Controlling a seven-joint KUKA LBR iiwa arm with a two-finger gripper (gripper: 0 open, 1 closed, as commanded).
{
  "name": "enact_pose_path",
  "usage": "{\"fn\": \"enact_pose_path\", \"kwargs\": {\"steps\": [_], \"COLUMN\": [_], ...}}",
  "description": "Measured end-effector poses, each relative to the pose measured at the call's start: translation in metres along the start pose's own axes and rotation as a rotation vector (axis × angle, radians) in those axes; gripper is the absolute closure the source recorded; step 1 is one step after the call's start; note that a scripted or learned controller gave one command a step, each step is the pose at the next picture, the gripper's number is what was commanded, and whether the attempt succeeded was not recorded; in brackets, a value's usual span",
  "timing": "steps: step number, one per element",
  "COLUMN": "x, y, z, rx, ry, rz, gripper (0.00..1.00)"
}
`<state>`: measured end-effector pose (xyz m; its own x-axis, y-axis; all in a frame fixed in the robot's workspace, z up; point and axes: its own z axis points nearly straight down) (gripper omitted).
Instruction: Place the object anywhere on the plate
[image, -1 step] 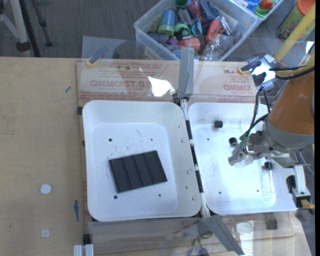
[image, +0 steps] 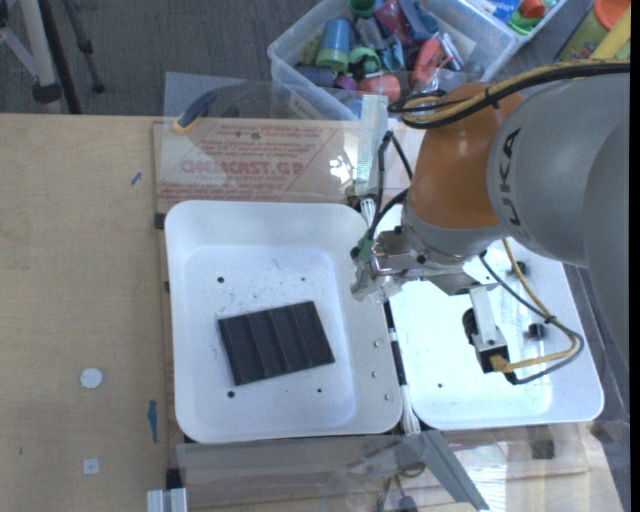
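Dark ribbed plate (image: 276, 343) lies flat in the left bin (image: 190, 300), a little below its middle and slightly skewed. No separate object to be placed can be made out in either bin; if one is carried, the wrist hides it. The gripper (image: 372, 272) sits at about 2 o'clock from the plate, over the seam where the left bin's right rim meets the right bin (image: 570, 400), near the plate but not above it. Jaws: cannot tell whether open or closed, or gripping anything, since the orange-banded arm (image: 470, 170) covers them from above. Step looks like either transport toward the plate or a reach just starting; judgement only. Next move calls for a shift toward 8 o'clock to get over the ribbed surface, then a descent and release, provided something is actually held. Cable loop (image: 535, 350) hangs over the right bin. Box of toys (image: 400, 45) at 12 o'clock, off the worktop (image: 70, 250).
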<state>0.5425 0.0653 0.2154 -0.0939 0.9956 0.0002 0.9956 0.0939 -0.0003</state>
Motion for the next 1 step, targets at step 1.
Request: {"fn": "enact_pose_path", "kwargs": {"steps": [1], "x": [0.0635], "y": [0.0453], "z": [0.0984], "rx": [0.003], "ry": [0.0], "rz": [0.067], "gripper": [1.0]}}
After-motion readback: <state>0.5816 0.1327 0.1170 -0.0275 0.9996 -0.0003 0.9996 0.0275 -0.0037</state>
